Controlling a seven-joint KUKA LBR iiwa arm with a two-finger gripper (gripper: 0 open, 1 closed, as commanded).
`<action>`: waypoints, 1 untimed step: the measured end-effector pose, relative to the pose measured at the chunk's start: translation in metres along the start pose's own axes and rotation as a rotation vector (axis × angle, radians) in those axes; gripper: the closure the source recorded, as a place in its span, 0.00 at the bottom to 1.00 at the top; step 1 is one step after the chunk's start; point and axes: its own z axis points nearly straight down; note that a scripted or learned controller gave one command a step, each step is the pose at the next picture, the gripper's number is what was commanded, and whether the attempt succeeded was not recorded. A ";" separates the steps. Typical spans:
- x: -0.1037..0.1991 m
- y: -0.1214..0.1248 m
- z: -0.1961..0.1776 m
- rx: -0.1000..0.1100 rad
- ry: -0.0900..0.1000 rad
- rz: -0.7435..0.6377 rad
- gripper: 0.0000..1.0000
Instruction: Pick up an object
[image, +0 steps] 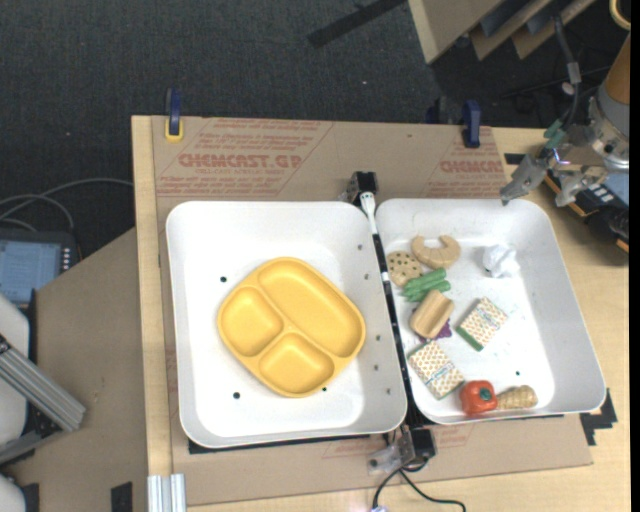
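Currently gripper (527, 180) above right bin's (575, 300) far rim — touching nothing, finger spread impossible to tell.

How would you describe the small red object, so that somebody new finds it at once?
Look in the right bin, at its near edge. The red tomato-like toy lies there, touching a tan cone-shaped piece on its right. It is the bin's sole red, round object.

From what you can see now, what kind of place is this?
Probably a robotics lab bench for grasping trials: two white bins side by side on clamped board, toy food such as a tomato in the right one, a yellow divided plate in the left.
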 end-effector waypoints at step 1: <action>0.048 0.017 0.171 0.014 0.006 -0.004 0.00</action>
